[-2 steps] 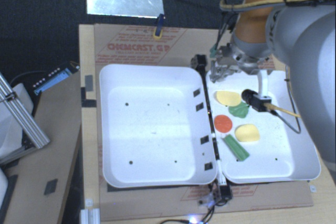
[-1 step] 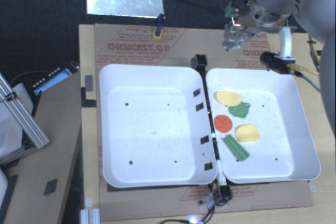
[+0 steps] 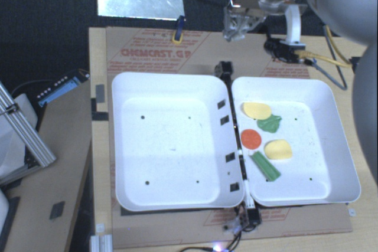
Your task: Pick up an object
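Above the bins' far edge, my gripper (image 3: 238,26) hangs, carrying nothing.

Left bin (image 3: 124,97) bare; right bin (image 3: 331,103) holds a yellow piece (image 3: 257,110), green leaf (image 3: 269,123), orange disc (image 3: 251,138), green stick (image 3: 265,166) (jaw spread: cannot tell). I judge approach pending; next, descend over one.

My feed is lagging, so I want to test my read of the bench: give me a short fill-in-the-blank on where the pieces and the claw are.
1. All the small pieces lie in the ____ bin.
2. The round flat piece is coloured ____.
3. The long green stick lies nearest the ____ edge of the picture among the pieces.
4. The claw hangs beyond the bins' far rims, over the ____ sheet under them.

Missing words: right; orange-red; bottom; cardboard
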Controlling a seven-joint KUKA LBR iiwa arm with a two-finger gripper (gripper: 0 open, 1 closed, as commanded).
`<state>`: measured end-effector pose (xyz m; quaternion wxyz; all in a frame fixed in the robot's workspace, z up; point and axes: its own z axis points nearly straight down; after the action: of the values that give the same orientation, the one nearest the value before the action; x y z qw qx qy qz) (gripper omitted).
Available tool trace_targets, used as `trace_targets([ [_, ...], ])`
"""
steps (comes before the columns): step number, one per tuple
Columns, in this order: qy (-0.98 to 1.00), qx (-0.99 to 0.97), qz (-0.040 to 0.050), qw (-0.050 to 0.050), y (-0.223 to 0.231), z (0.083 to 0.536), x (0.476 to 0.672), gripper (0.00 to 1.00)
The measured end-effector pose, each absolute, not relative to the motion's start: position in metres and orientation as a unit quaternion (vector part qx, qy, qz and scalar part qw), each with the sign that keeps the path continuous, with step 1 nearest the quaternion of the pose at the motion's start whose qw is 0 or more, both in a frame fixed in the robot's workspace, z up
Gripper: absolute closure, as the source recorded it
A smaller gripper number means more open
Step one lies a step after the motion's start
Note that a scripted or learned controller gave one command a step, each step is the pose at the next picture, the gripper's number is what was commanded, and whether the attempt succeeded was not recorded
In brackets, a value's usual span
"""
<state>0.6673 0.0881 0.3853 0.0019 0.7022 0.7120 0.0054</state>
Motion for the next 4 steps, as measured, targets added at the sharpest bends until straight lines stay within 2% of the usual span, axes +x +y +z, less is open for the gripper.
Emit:
trace_targets([
  [2,0.709,0.705,0.0022,0.001,0.138,0.440,0.669,1.00],
  [3,0.709,0.705,0.0020,0.001,0.148,0.466,0.662,1.00],
  [4,0.703,0.711,0.0005,0.003,0.025,0.484,0.636,1.00],
])
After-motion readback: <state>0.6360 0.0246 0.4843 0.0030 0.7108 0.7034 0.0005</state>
